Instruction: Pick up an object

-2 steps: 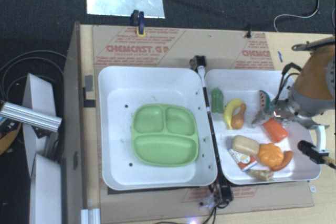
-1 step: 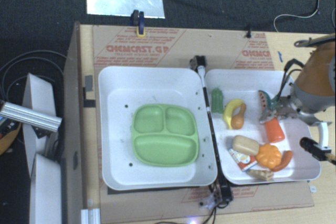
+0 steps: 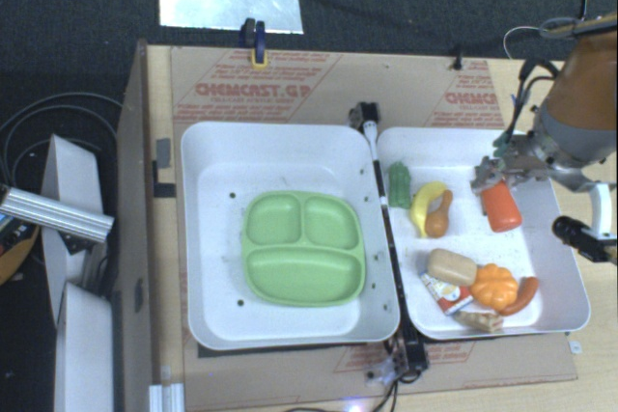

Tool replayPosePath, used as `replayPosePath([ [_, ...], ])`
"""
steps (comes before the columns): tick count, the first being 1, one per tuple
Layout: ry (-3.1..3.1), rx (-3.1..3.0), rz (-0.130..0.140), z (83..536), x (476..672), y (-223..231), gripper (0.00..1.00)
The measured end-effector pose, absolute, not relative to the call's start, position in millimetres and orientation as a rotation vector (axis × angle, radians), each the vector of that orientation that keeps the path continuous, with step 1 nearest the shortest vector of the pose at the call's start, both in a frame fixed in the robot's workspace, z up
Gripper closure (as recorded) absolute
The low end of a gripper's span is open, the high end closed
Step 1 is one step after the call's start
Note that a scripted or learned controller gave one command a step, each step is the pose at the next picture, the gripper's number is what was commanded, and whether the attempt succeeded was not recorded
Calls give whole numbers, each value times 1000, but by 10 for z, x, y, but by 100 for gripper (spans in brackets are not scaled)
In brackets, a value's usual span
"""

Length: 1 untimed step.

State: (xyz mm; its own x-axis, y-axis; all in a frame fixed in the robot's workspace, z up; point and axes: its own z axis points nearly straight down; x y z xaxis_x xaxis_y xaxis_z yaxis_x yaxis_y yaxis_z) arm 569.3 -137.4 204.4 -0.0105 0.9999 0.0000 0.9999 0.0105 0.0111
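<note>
Where the arm is reaching in from the right, these are the things showing from the bench side:

Gripper (image 3: pixel 492 171): hanging low over the upper right part of the right bin; whether it is gripping anything I cannot tell from here.
Orange block (image 3: pixel 501 206): lying tilted just below the gripper, right at its tip; touching or merely close, I cannot tell.
Right bin (image 3: pixel 570 299): sitting under the arm, carrying all the small toys.
Banana (image 3: pixel 425 205): lying left of the gripper, near the middle of the bin, with a brown pear-shaped piece (image 3: pixel 439 215) resting against it.
Green piece (image 3: pixel 398 183): standing beside the divider, further left.
Pumpkin (image 3: pixel 494 286): sitting well below the gripper, between a tan bread roll (image 3: pixel 451 265) and a red sausage (image 3: pixel 526 293).
Left bin (image 3: pixel 208 159): lying well apart from the gripper, holding a green divided plate (image 3: pixel 304 246).
</note>
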Motion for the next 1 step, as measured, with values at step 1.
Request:
replayPosePath([
  [1, 2232, 2212, 3, 2250, 5395, -739, 100],
])
